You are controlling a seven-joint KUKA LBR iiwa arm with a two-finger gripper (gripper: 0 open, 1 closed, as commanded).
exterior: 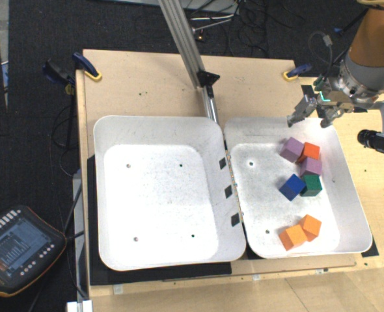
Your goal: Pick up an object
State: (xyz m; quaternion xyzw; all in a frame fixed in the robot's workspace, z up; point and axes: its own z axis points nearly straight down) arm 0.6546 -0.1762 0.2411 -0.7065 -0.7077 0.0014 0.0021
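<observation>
clamps: blue-and-yellow, one (82, 65) at eleven o'clock, one (295, 72) at one o'clock
pendant (16, 247): eight o'clock, floor
pole (182, 34): twelve o'clock, slanted

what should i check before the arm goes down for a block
1. Fingers spread, nothing between them: ok.
2. Gripper above a block: not ok, it hangs over the right bin's far rim, beyond the blocks.
3. Nearest target free: not ok, the purple block touches an orange block.
4. Easier pick: ok, the blue block has bare floor on its left.
5. Blocks lying flat: cannot tell for the cluster.
</observation>
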